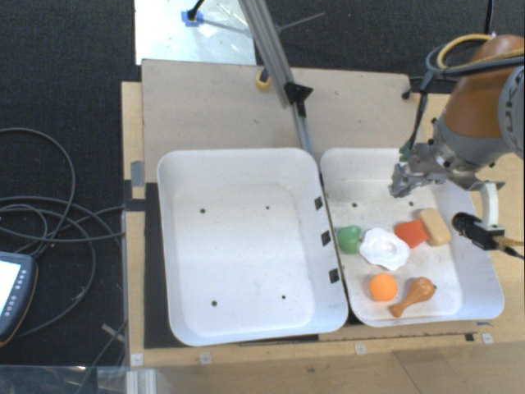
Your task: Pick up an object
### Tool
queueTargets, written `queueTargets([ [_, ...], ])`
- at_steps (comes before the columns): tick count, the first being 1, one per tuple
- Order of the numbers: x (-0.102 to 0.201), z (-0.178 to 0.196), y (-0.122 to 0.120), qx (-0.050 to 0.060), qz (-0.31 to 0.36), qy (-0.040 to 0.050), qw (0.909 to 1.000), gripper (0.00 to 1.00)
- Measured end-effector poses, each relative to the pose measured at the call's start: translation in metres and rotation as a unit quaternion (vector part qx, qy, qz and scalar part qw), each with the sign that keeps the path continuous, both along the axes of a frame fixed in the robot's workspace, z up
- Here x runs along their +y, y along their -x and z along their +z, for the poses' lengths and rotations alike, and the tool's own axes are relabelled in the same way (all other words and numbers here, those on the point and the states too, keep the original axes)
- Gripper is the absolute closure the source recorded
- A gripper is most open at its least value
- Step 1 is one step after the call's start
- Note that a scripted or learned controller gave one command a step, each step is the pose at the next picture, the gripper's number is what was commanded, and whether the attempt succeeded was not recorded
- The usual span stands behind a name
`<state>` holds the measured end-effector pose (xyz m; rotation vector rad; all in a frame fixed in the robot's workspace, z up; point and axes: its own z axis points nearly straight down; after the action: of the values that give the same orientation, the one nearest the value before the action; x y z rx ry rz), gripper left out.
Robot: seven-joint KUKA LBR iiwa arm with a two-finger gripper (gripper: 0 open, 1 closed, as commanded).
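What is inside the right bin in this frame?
Right bin holds a green piece, white crumpled object, red block, tan block, orange ball and brown drumstick-shaped toy. Anything beneath the white object is covered.

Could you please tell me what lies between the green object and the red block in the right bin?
In the camera view, a crumpled white object lies between the green object and the red block.

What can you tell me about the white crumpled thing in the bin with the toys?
The white crumpled thing looks like soft cloth or paper, bunched into a lumpy wad with folds and shadows. It lies flat in the middle of the right bin. A green ball sits against its left side, an orange-red block touches its upper right, and an orange ball rests just below it.
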<state>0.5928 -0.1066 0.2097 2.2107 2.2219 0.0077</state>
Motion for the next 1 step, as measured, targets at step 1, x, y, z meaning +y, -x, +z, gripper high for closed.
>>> queueTargets([
  [1,-0.0002,0.0305,-0.0012,0.002,0.000,-0.0004,1.0000,1.00],
])
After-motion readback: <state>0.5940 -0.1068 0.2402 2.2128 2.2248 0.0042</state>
